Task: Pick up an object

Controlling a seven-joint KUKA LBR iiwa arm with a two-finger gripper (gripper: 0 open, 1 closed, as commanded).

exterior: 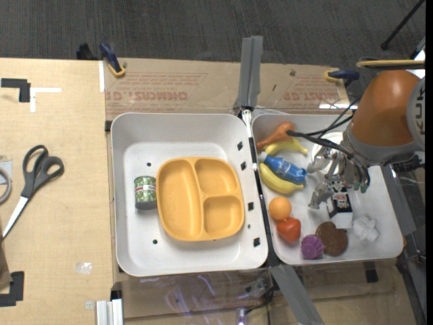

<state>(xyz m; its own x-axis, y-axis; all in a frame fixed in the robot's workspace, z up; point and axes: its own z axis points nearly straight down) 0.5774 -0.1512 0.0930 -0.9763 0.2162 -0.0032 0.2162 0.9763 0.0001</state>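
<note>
My gripper (329,179) hangs low inside the right bin (389,242), above bare white floor. A blue bottle (285,169) lies at my nine o'clock across two bananas (279,181). An orange (279,208), a tomato (289,229), a purple fruit (312,247) and a brown disc (332,238) sit toward six. The left bin (128,242) holds a yellow divided tray (200,198) with a small can (145,192) touching its nine o'clock side.
</note>
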